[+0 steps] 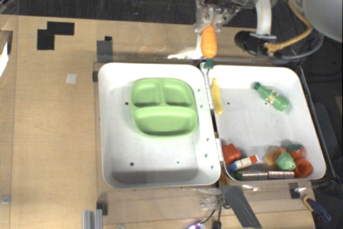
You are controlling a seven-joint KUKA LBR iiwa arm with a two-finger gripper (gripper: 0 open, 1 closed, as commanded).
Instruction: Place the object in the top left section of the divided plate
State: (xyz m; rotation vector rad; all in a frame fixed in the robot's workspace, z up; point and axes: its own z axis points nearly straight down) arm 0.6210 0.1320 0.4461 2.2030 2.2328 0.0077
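A toy carrot [208,43], clamped in the gripper [209,27], hangs above the bins' far edge, mid-carry toward the green divided plate [162,106], whose top left section [146,91] awaits a leftward lowering.

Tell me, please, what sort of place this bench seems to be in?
Probably a robotics lab set up for pick-and-place trials: a grey arm's tool hangs over two white bins, a green divided plate lies in one, and toy items such as a small green bottle lie in the other.
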